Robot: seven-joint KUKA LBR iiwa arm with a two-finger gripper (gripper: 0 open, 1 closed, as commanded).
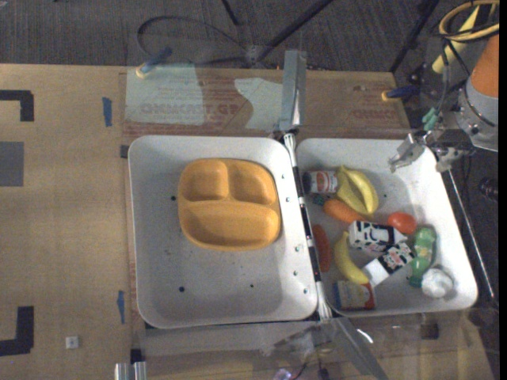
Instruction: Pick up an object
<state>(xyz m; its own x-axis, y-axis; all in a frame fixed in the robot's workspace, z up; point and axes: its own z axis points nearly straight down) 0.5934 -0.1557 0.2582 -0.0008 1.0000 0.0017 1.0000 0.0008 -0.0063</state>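
No legible text on any object.

Blue tape strips (106,111) and black corner marks (19,104) dot the wooden bench (63,236).

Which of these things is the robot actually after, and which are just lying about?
Job in hand:
- metal two-finger gripper, above the right white bin
- bin's toys: yellow plastic banana, orange carrot, black-and-white milk carton

Lying about:
- yellow divided plastic tray in the left white bin
- blue tape strip

Single fixed overhead view, slanting down on both bins (150,236).
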